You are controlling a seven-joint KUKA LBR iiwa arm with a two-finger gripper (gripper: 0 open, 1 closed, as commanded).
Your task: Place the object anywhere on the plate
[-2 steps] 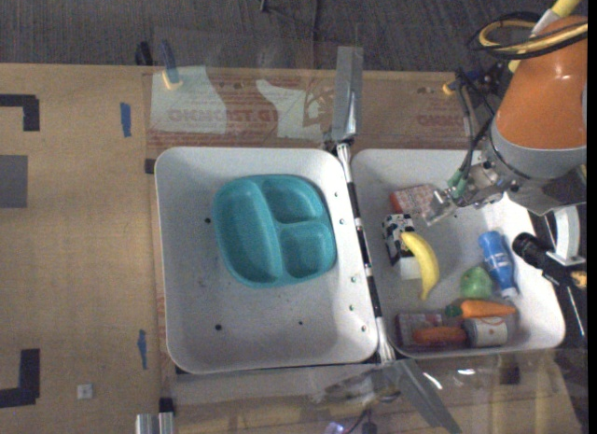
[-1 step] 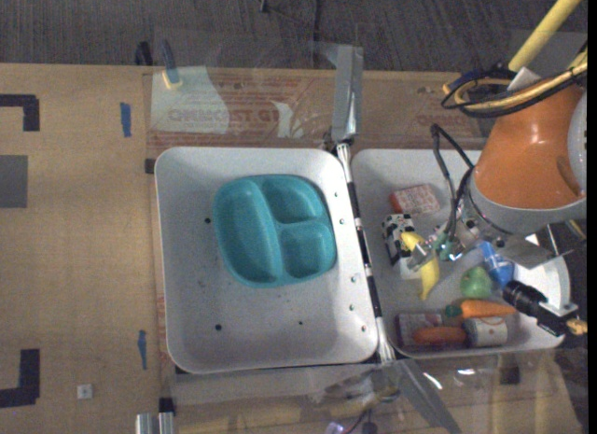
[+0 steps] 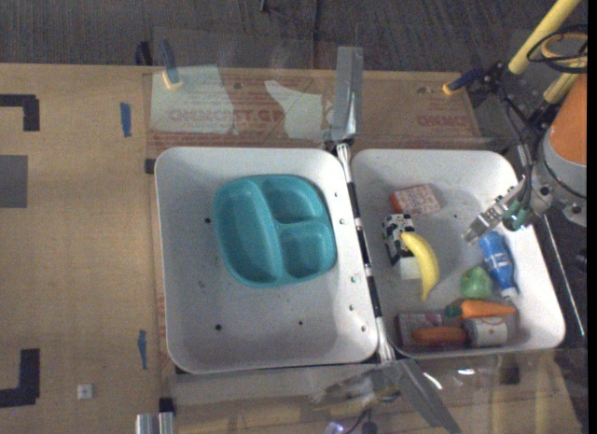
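We can see faint reddish lettering on the cardboard sheet (image 3: 233, 110) lying beyond the left bin (image 3: 177, 264), but it is too blurred to read. We cannot read the small packages in the right bin (image 3: 550, 315) either.

We see arm (image 3: 571, 138) entering from right edge, orange band above wrist, tool (image 3: 492, 220) angled down-left, nothing visible between its tips.

The arm (image 3: 571, 138) is running off the right edge, just right of the right bin (image 3: 448, 166), so most of it is cut off. The gripper (image 3: 492, 220) over that bin is blurring; its fingers cannot be read. In the bin, the box (image 3: 416, 200) label is too small to read. The banana (image 3: 423, 259) is partly hiding a black-and-white object (image 3: 397, 232) of unclear kind.
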